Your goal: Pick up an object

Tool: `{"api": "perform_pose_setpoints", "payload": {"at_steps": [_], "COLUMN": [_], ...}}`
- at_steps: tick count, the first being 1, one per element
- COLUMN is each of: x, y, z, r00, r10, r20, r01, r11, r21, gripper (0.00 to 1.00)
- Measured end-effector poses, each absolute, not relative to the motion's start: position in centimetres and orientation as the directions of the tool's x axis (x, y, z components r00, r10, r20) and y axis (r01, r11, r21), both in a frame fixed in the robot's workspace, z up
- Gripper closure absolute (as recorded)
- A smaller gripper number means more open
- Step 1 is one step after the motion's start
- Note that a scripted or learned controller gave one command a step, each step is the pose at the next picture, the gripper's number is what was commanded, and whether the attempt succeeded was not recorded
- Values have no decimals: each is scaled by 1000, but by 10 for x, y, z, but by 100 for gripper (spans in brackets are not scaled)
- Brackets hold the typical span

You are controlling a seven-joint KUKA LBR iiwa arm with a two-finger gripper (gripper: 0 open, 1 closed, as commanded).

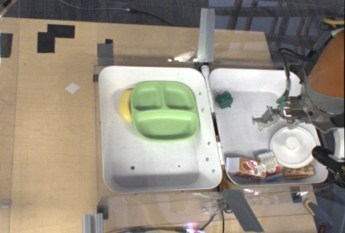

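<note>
The gripper [265, 118] hangs over the right bin [242, 135], its metal fingers pointing left above bare bin floor; whether they are open or closed cannot be told, and nothing shows between them. Just right and nearer lies a round white lid [291, 146], and near it, along the bin's near wall, a flat snack packet [268, 166]. A small green object [224, 99] sits far left in that bin. The left bin [156, 172] holds a green divided tray [164, 110] covering part of a yellow object [125, 105].

Grey arm [323, 98], orange band [329, 67], black cables [288, 64], metallic fingers [265, 117]
</note>
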State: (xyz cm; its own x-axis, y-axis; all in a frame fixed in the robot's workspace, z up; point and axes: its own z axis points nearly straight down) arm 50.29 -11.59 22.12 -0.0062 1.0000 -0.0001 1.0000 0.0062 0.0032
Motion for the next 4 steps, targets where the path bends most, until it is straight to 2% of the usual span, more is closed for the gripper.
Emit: {"api": "perform_pose_setpoints", "payload": {"at_steps": [1,2,3,4], "x": [492,537,603,652], "y": [-161,-92,-125,-85], "z": [123,235,208,139], "r00": [138,-30,-137,-111], "r10": [990,1000,991,994], "r20": [0,0,-2,-1], "r01": [990,1000,991,994], "r11": [-138,30,137,111], "r21": [5,6,4,5], "gripper": [0,0,0,0]}}
